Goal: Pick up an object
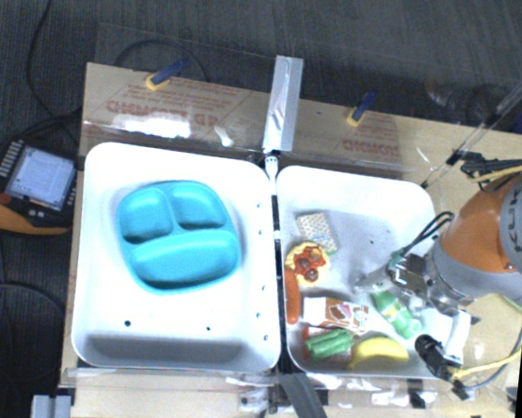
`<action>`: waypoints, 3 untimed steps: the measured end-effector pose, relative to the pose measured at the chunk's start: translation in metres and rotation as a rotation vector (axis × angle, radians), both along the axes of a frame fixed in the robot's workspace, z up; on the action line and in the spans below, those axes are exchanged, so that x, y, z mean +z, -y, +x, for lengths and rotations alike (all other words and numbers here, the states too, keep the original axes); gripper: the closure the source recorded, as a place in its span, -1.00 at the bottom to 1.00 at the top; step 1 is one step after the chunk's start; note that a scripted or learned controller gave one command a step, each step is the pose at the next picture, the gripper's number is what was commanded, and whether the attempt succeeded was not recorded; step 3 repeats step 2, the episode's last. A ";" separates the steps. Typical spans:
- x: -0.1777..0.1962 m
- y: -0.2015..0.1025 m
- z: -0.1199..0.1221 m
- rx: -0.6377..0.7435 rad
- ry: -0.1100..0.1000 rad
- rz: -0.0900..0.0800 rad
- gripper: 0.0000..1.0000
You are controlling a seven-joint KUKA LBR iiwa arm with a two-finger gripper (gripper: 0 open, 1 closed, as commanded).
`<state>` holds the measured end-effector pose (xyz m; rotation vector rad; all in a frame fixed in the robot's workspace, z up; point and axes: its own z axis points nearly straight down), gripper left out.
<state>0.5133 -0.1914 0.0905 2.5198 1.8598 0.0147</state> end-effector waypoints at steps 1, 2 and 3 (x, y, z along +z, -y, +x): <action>0.009 0.000 0.000 0.000 -0.002 0.001 1.00; 0.108 -0.017 0.051 0.080 -0.017 -0.001 1.00; 0.108 -0.017 0.051 0.080 -0.017 -0.001 1.00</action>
